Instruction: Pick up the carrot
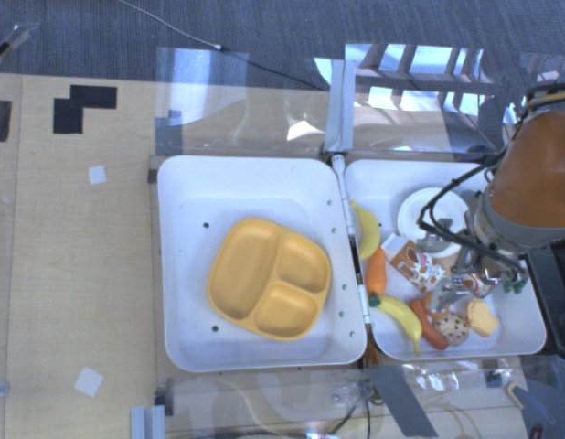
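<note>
Dark blue-grey carpet [218, 7] runs behind a pale wooden bench [72, 273] that carries a few black square markings [81, 106] and small scraps of grey tape, with clear plastic panels [246, 99] standing along the far side of the two bins. The left shallow white bin [186, 337] holds a yellow plastic divided plate [269, 277] with three compartments, tilted a little askew. The right shallow white bin [529, 337] is crowded: the small orange carrot [377, 271] lies near its left wall, pointing roughly away from me, just beside one yellow banana [366, 229] above it and another yellow banana [400, 315] below it. Further right sit a round white dish [420, 210], a red-and-white printed packet [416, 265], a chocolate-chip cookie [450, 326] and a yellow chunk of corn [482, 317]. The grey arm with its orange band [537, 176] hangs over the right side of that bin, its two-finger gripper [458, 286] down among the clutter, well apart from the carrot; I cannot tell how the fingers stand.
</note>
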Robot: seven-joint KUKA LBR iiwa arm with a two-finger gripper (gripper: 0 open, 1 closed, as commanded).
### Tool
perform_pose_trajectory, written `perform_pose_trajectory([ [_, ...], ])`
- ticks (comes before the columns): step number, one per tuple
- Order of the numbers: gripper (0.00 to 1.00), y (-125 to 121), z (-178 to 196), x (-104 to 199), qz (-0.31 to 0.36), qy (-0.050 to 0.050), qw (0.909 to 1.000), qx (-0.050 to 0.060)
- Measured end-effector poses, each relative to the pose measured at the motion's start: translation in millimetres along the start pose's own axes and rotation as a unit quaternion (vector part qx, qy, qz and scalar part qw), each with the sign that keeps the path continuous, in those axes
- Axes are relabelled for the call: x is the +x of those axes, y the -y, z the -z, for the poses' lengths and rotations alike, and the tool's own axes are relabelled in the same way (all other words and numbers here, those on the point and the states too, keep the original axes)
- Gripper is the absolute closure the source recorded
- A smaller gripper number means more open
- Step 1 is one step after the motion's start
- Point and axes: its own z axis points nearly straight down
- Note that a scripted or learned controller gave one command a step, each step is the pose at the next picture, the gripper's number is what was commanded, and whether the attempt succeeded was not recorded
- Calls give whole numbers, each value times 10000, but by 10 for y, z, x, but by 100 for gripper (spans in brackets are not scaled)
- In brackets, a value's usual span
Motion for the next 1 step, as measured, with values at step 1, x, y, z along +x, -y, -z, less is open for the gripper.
perform_pose_trajectory([
  [1, 0, 503, 752, -207, -469, 46, 9989, 16],
])
